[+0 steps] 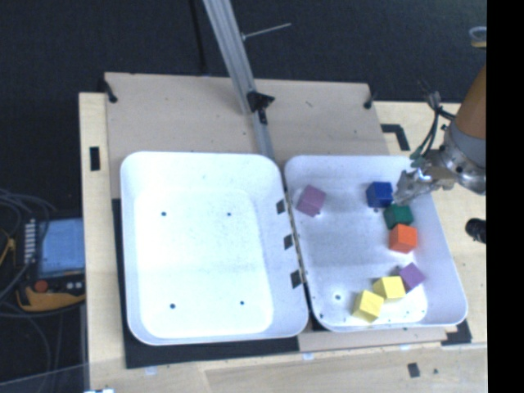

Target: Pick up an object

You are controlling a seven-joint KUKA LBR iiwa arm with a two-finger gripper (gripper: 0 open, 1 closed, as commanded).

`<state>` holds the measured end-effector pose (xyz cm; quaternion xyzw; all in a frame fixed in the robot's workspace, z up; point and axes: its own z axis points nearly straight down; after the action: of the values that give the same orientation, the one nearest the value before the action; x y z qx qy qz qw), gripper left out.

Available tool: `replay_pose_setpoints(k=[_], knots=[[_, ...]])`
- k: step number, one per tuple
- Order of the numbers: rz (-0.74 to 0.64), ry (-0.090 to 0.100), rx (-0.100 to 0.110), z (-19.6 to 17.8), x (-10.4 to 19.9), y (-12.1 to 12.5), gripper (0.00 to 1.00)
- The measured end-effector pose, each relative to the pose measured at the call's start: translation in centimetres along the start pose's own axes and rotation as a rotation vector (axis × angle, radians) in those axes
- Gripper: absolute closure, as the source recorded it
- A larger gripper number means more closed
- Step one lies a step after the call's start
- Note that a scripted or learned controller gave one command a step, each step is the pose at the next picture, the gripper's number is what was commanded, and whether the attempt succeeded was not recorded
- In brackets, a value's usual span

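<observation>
I see the gripper (407, 188) low in the right bin (344, 244) | beside blue block (378, 194), above green block (399, 215) | fingers: cannot tell

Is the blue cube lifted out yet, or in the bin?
In the bin: blue cube sits on the right bin floor, gripper beside it.

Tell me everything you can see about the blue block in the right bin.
The blue block is a small, solid-looking cube of matte blue, lying flat on the floor of the right bin, near its far right part. The gripper is right beside it, on its right. The green block sits just in front, close or touching; I cannot tell which.
</observation>
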<state>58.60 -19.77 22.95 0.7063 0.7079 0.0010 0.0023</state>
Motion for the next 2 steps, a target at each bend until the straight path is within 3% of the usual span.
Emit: replay_pose_setpoints(k=[2], knots=[[-0.006,0.004,0.004,-2.2,10.6,0.0,1.0]])
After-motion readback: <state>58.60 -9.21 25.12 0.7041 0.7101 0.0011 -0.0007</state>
